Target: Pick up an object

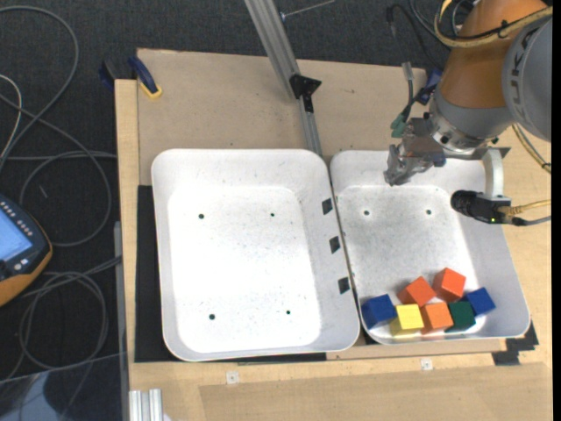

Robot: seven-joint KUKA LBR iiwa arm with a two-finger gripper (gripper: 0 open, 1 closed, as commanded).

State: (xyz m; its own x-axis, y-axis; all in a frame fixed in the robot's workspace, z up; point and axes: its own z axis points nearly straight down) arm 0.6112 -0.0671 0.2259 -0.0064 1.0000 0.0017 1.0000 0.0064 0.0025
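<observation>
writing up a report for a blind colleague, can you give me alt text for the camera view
A grey arm's gripper hangs over the far end of the right bin, away from a cluster of small blocks at that bin's near end: two orange blocks, two blue blocks, a yellow block and a green block. The left bin sits beside it.

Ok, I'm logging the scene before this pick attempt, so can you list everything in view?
blocks: seven; two blue, two orange, one red-orange, one yellow, one green; clustered at the near edge of the right bin
right bin: one, white, right side of the bench
left bin: one, white, beside the right bin
metal pole: one, grey, slanting behind the bins
handheld controller: one, orange-edged, floor at left
cables: several, black, floor at left
gripper: one, grey, over the right bin's far edge
</observation>
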